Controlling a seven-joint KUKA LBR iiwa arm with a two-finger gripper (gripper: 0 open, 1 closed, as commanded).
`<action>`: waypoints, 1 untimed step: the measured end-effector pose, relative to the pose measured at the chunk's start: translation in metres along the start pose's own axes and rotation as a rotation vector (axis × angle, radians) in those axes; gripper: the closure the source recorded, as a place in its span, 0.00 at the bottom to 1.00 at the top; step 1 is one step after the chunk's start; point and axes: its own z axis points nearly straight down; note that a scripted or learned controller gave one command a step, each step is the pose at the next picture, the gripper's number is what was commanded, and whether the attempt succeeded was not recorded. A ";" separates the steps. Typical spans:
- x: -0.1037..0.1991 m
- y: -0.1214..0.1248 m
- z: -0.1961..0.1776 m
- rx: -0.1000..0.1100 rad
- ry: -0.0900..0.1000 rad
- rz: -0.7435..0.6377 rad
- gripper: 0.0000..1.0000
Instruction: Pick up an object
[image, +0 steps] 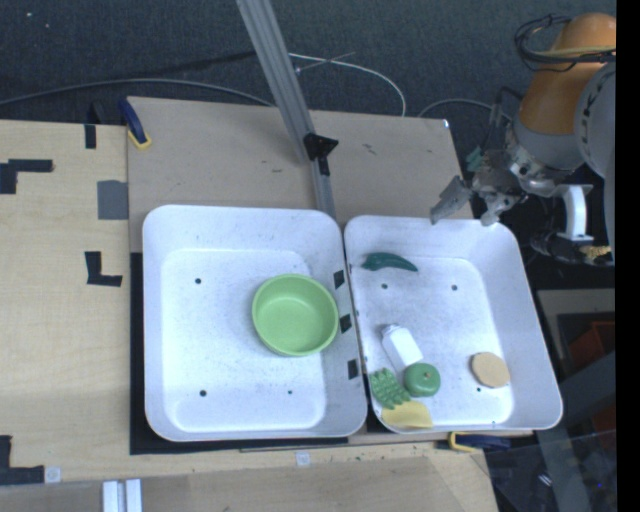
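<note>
My gripper (468, 210) hovers over the far rim of the right bin (525, 290), near its back corner. Its two fingers stand apart, open, with nothing between them. In the right bin lie a dark green curved piece (388, 262) near the back left, a white bottle (402, 347), a round green cap-like object (421, 379), a spiky green piece (386, 387), a yellow piece (413, 415) at the front rim and a tan disc (490, 370). A light green bowl (294, 315) sits upright in the left bin (180, 300).
A grey metal pole (290, 95) rises at a slant from behind the seam between the bins. The wooden bench (220, 150) surrounds both bins. Cables run along the dark floor behind the bench.
</note>
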 end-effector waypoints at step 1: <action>0.000 0.000 0.000 0.000 0.000 0.000 0.00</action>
